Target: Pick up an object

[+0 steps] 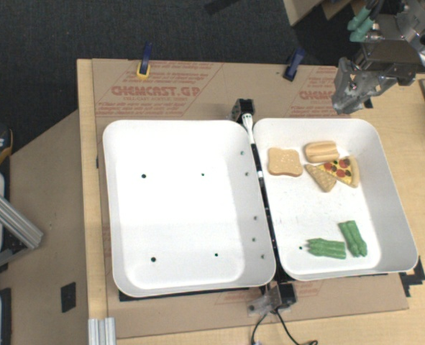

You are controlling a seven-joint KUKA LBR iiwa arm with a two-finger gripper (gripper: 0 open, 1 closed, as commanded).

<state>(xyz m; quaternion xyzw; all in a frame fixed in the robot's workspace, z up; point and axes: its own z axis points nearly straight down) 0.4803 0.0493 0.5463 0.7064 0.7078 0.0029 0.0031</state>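
Five toy food pieces are seen in the right bin (392,192). A slice of bread (285,162) lies toward the bin's upper left, near the divider between the bins. Just to its right a hot dog bun (321,151) is found, and directly below the bun a pizza wedge (334,174) is placed, touching or nearly touching it. Well apart from this cluster, near the bin's lower edge, two green pieces are laid: a green vegetable (326,248) lying roughly level and a second green vegetable (353,238) set at a slant just beside its right end.

The gripper (346,95) is held above and beyond the bin's far rim, over the cardboard sheet (198,92) on the surface, up and to the right of the bun. Nothing is seen between its fingers; whether they are apart or together cannot be told. All five pieces lie clear of it, the bun being the nearest and the green pieces the farthest.

The left bin (176,207) stands beside the right one, their rims meeting along the middle.
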